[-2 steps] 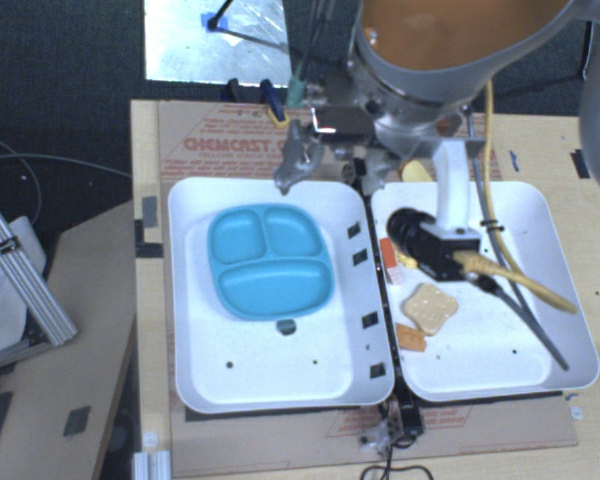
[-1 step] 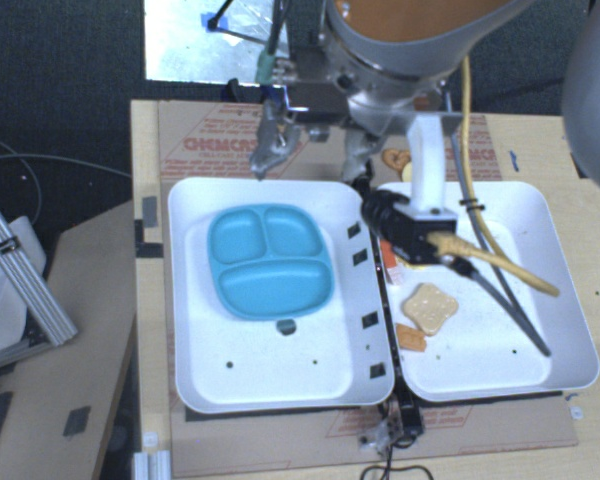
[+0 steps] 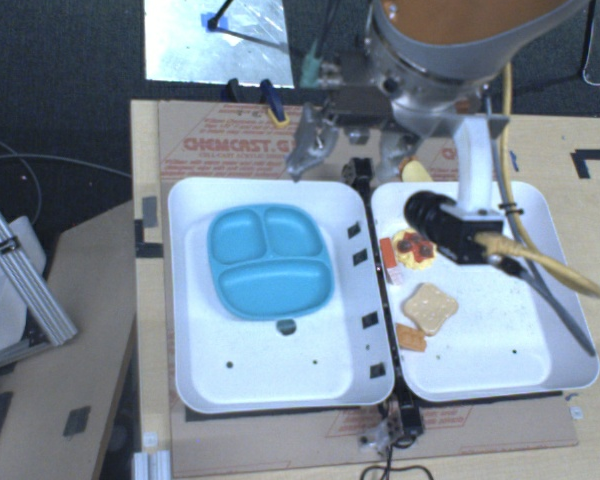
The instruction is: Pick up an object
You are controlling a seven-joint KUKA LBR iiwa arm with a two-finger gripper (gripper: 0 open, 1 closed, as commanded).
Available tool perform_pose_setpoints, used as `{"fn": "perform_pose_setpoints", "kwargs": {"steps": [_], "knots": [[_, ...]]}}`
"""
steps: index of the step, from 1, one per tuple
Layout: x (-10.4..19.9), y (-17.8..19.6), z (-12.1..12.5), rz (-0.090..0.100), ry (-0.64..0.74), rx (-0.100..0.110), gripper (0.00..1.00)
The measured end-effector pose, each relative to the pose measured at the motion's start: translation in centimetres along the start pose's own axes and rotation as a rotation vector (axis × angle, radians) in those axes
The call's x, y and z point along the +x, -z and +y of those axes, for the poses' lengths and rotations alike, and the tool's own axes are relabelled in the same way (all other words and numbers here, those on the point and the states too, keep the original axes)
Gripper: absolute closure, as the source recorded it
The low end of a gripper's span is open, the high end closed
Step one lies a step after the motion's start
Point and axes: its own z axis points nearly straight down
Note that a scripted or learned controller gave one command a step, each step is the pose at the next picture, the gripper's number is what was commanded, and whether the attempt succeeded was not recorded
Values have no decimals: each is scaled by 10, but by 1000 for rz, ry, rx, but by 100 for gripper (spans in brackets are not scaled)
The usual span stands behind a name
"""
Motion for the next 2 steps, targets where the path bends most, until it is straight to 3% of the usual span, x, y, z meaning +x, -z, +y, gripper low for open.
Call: {"fn": "perform_pose_setpoints", "kwargs": {"steps": [1,2], "knots": [[2,12,0,3,5,-3,100],[-25,-47,0,-2,0,4,100]]}}
